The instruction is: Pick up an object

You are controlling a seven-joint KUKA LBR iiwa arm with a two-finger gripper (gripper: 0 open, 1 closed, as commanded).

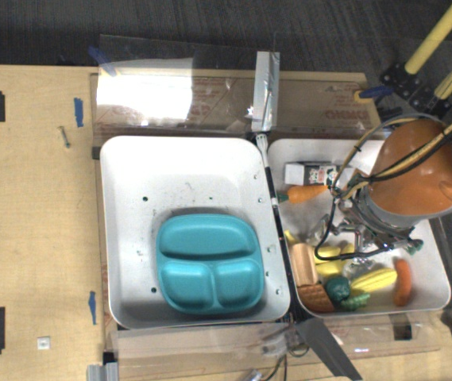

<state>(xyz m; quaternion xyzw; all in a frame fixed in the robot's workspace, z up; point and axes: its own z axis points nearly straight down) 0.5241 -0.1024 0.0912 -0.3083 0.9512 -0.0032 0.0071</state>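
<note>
My gripper (362, 246) hangs low inside the right bin (440, 292), below the arm's orange band (416, 171), with cables draped around it. Toy foods lie beneath and around it: a yellow corn cob (375, 279), a yellow banana-like piece (328, 253), a green broccoli (338, 290), a red sausage (403, 280), a tan bread piece (303, 263) and a brown waffle-like piece (314, 295). An orange carrot (307, 193) and a small white-and-black box (308, 171) lie at the bin's far left. The gripper's lower part blends into the clutter.
The left bin (130, 173) holds a teal divided plate (208, 262) at its near side. A metal divider (265, 94) stands behind the bins. The brown bench top (27, 236) spreads out to the left.
</note>
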